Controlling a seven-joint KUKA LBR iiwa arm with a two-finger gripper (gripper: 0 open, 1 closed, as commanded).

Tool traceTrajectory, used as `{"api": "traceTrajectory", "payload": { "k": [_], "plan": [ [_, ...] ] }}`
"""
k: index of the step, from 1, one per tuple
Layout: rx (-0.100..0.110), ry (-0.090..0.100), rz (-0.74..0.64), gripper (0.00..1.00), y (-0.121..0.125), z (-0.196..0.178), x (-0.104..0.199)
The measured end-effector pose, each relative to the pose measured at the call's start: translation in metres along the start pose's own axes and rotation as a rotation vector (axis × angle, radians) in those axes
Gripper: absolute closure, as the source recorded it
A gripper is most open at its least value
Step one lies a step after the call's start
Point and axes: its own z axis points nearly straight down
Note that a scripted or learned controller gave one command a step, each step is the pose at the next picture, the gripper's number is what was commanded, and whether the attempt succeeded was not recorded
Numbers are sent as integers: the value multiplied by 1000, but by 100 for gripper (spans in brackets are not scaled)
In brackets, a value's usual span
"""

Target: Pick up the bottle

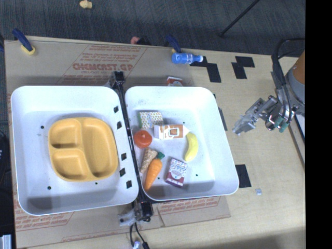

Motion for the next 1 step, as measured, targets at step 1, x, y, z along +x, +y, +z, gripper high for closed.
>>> {"api": "traceTrajectory", "payload": {
  "k": [1],
  "plan": [
    [0,-3,-3,100,1,-11,-1]
  ]
}}
